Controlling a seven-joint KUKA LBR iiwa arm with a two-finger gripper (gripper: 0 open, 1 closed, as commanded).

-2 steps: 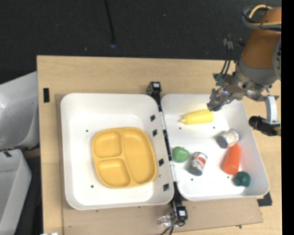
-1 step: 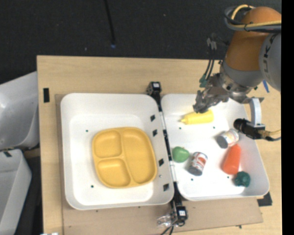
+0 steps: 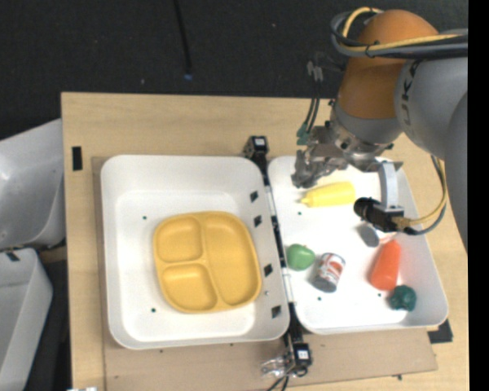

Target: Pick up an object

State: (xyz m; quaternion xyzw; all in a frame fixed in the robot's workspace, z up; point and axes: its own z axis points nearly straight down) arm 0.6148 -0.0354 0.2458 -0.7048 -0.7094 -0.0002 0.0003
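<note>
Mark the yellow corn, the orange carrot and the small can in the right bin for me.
yellow corn (image 3: 329, 194), camera view, middle of its body.
orange carrot (image 3: 385, 265), camera view, middle of its length.
small can (image 3: 328, 270), camera view, on its side wall by the red label.

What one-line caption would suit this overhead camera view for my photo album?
Robot gripper hovers by a yellow corn cob in the right bin; a yellow divided plate sits in the left bin.

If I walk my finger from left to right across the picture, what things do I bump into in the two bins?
Yellow divided plate → green lump → small can → orange carrot-like toy → dark green ball. The yellow corn-like toy sits higher, above the lump and can.
</note>
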